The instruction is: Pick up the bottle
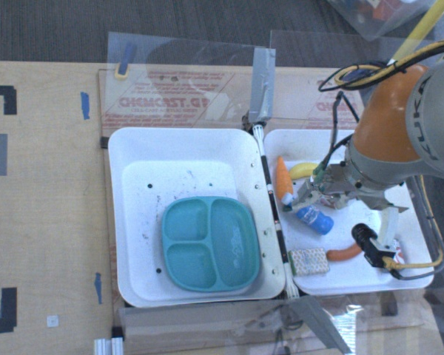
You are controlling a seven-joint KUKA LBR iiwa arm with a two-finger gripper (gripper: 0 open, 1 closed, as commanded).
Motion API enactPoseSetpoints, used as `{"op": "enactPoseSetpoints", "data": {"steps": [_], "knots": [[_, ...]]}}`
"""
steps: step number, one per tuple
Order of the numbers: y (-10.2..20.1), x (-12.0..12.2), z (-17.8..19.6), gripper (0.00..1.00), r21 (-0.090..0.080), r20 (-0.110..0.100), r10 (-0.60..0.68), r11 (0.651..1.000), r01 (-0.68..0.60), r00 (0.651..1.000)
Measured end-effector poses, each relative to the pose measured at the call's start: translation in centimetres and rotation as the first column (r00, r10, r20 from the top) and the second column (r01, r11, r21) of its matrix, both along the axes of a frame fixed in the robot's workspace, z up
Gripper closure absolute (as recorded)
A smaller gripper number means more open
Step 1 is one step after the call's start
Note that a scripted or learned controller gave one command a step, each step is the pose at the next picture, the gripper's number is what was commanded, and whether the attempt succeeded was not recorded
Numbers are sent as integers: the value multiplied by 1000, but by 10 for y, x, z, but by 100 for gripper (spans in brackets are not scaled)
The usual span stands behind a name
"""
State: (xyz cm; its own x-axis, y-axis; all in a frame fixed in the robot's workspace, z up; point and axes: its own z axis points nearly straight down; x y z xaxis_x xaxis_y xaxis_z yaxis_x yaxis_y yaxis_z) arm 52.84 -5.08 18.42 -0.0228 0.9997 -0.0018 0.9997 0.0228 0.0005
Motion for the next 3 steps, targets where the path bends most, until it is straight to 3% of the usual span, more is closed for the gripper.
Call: {"op": "enactPoseSetpoints", "data": {"steps": [1, 2, 3], "knots": [[-50, -2, -96, 0, 3, 0, -237, 972, 237, 972], [-50, -2, -86, 100, 2, 2, -235, 972, 235, 972], [-10, 82, 49, 100, 0, -1, -288, 958, 288, 958]]}}
